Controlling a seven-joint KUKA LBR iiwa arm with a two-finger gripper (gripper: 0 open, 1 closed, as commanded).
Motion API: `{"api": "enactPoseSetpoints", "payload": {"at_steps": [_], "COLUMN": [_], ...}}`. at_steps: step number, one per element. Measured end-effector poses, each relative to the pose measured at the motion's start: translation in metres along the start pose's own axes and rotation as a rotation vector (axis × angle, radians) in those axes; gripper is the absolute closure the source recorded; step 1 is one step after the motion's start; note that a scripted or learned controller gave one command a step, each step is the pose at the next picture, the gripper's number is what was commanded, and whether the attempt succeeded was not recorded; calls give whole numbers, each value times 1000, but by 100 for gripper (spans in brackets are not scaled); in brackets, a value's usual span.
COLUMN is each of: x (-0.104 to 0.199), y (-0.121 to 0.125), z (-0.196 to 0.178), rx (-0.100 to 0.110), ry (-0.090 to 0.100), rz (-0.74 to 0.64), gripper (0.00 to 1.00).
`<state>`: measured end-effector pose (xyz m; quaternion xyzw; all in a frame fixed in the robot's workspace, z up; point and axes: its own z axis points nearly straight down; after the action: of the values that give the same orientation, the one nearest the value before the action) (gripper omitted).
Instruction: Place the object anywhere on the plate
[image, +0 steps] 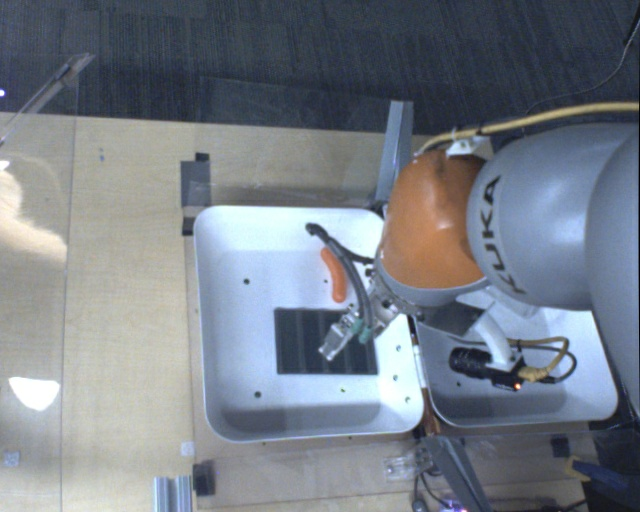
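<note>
A flat black square plate (305, 340) lies on the floor of the left white bin (230, 300), toward its front right. A small orange elongated object (335, 274) lies on the bin floor just behind the plate, a little apart from its far edge. My gripper (336, 342) hangs over the right half of the plate, pointing down and to the left, in front of the orange object. I see nothing orange at its tip. The arm's big orange and grey body hides the bin's right rim.
A thin dark cable (325, 240) curves over the bin floor behind the orange object. The right bin (590, 390) lies mostly under the arm, with a black connector and yellow wire (500, 366) over it. A grey post (393, 150) stands behind the bins.
</note>
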<state>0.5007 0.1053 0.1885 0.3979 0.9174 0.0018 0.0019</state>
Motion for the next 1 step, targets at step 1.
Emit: {"api": "enactPoseSetpoints", "payload": {"at_steps": [1], "x": [-25], "y": [-40], "z": [3], "rx": [-1], "ry": [-1], "rz": [-66], "gripper": [0]}}
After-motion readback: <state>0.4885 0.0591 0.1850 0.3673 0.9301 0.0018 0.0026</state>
